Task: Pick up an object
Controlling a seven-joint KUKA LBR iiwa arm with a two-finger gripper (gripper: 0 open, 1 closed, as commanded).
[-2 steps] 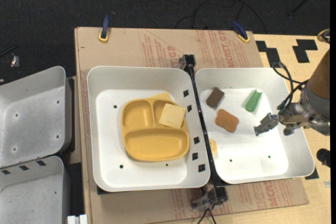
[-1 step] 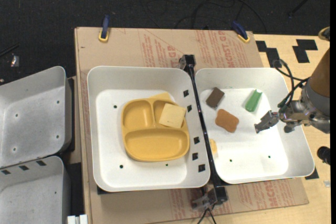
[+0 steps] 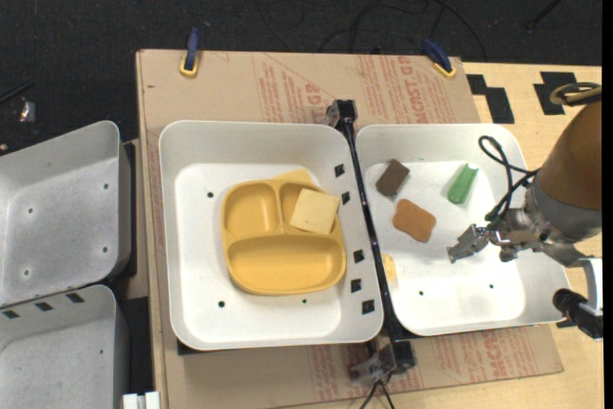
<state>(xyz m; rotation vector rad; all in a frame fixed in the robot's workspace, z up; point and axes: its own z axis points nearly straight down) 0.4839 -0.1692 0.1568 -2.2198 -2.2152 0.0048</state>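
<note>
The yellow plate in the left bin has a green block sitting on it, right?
Not quite. In the camera view the yellow plate in the left bin has a pale tan block on it. The green block lies in the right bin.

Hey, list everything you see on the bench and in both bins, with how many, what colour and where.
White bins: two, white, side by side on the bench.
Divided plate: one, yellow, middle of the left bin.
Pale block: one, cream, lying on the plate's upper right compartment.
Brown block: one, dark brown, upper left of the right bin.
Orange sponge: one, orange-brown, right bin, just below the brown block.
Green object: one, green, upper middle of the right bin.
Clamps: two, blue and yellow, on the board's far edge.
Arm: one, orange and grey, reaching in from the right.
Gripper: one, dark grey, low over the right bin, right of the sponge, holding nothing.
</note>
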